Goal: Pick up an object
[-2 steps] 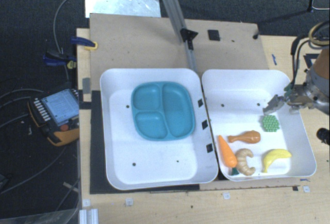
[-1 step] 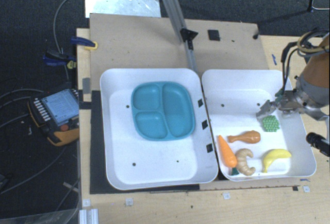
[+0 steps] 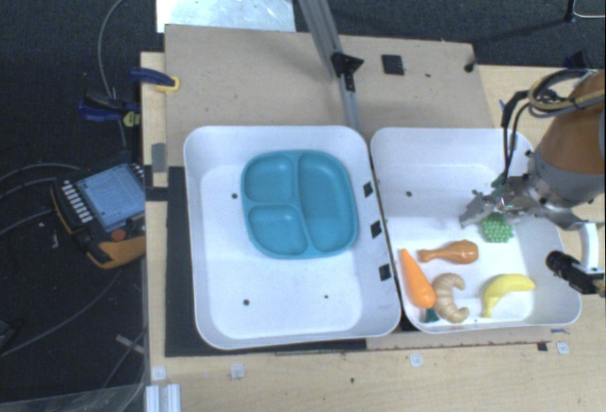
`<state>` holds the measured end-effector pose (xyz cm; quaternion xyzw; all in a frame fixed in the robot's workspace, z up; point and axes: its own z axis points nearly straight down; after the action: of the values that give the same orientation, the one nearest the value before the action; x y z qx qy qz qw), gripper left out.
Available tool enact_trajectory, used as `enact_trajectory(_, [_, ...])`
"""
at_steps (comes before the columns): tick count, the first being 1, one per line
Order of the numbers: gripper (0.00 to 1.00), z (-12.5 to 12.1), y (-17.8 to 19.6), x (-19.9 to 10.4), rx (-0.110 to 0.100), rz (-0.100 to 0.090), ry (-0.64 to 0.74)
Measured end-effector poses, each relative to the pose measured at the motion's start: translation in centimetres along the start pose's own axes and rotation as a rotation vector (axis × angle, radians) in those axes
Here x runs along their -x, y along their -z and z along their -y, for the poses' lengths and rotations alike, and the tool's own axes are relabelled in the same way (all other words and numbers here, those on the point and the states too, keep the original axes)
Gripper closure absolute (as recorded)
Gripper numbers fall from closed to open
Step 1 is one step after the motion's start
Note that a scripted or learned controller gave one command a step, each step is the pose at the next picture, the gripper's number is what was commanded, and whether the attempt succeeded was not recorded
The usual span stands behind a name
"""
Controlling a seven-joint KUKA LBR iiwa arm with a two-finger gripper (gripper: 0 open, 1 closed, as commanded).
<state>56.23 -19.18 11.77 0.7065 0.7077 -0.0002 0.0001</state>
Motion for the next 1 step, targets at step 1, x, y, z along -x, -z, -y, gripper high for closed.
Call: enact_trajectory(1, [0.00, -0.21, -3.22, 0.06, 0.005, 0.002, -0.002])
